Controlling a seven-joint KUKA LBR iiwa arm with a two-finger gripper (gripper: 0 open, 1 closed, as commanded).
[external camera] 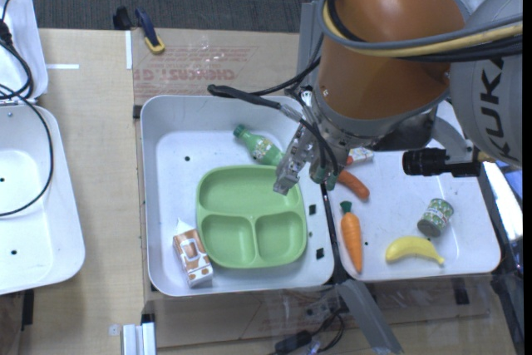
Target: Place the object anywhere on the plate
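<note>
I've got the gripper point(301, 170) hanging over the plate's upper right corner, fingers pointing down-left. They look slightly spread w/ nothing between them — no object pinched as far as I can see. Right under it is the green plate point(249, 220), three compartments, sitting in the left bin point(158, 179). Nothing lies on it yet, so the task isn't done.

Which object is meant, I can't say for sure. Closest is the green bottle point(258, 145), lying on its side just beyond the plate's top edge. It's prob light, smooth and rounded — likely to roll or slip, so I'd grab across the body, not the neck. A small carton point(191, 253) leans at the plate's lower left corner.

Right bin point(474, 262): two carrots point(352, 239), a banana point(413, 250), a small can point(435, 217). All well apart from the plate.
</note>
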